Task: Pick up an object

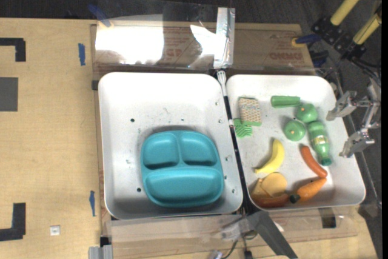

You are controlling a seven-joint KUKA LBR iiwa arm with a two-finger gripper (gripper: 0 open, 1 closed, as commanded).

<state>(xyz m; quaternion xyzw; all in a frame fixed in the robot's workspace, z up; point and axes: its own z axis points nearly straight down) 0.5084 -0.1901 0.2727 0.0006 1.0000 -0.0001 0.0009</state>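
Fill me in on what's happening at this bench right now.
A robot arm is set up to pick an object from two white bins. Its gripper sits at the right rim of the right bin, with nothing visibly between its fingers. That bin holds toy food: a banana, a carrot, a green apple and other pieces, all lying untouched. The left bin holds a teal divided tray. No pick has landed yet.

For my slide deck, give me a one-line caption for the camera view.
Teal divided plate in the left bin; toy banana, carrot and green produce in the right bin.
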